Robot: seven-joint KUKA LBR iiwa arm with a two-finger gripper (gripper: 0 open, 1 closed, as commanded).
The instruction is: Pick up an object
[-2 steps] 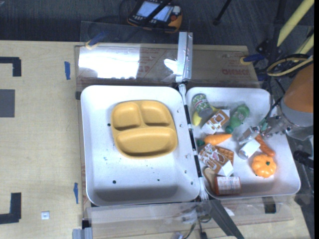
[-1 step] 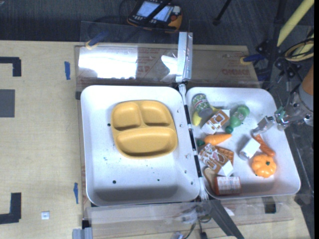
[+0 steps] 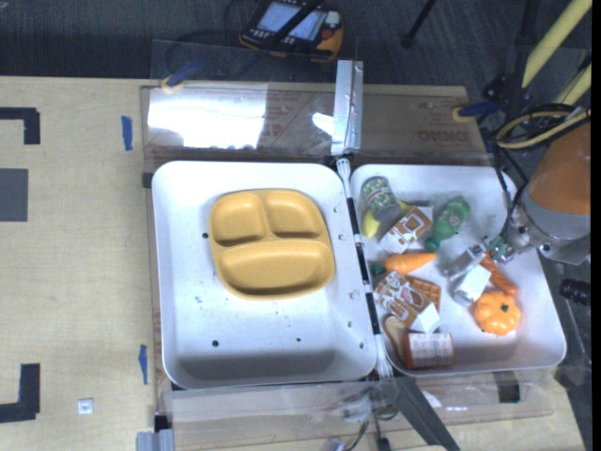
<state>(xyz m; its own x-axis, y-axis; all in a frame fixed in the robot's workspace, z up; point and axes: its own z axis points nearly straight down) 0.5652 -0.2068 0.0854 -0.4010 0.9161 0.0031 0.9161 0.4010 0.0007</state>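
The robot's gripper (image 3: pixel 472 269), fingers indistinct so its grip cannot be told, sits low among toy food in the right bin (image 3: pixel 549 332), beside a small pumpkin (image 3: pixel 497 315); nothing lifted yet.

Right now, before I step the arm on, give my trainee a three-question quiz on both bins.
1. True or false: the yellow tray lies in the left bin.
2. Which sits nearest the right bin's front right corner? A) green can B) pumpkin C) carrot
3. Fill in: the gripper is over the ____ bin.

Key: 1 true; 2 B; 3 right.
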